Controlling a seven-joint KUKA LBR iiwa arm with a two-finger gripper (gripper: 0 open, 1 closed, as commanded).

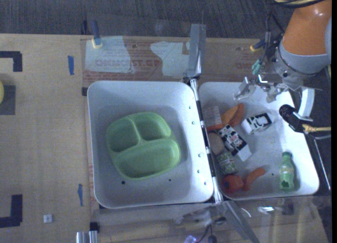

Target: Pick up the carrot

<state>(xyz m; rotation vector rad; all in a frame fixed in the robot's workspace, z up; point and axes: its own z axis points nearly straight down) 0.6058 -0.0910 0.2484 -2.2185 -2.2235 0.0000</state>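
Observation:
An orange carrot [233, 114] lies tilted in the right bin [305, 181], near its upper left, next to a small card [212, 114]. My gripper [258, 91] hangs above the bin's far edge, up and to the right of the carrot and apart from it. Its two fingers stand spread, open, with nothing between them. A second, smaller orange stick [256, 174] lies near the bin's front beside a red piece [232, 183].
The right bin also holds a black-and-white carton [256, 122], a second patterned carton [233, 141], a dark green packet [227, 162] and a green bottle [286, 171]. A green divided plate [142, 145] lies in the left bin [100, 100]. A metal divider [204, 142] separates the bins.

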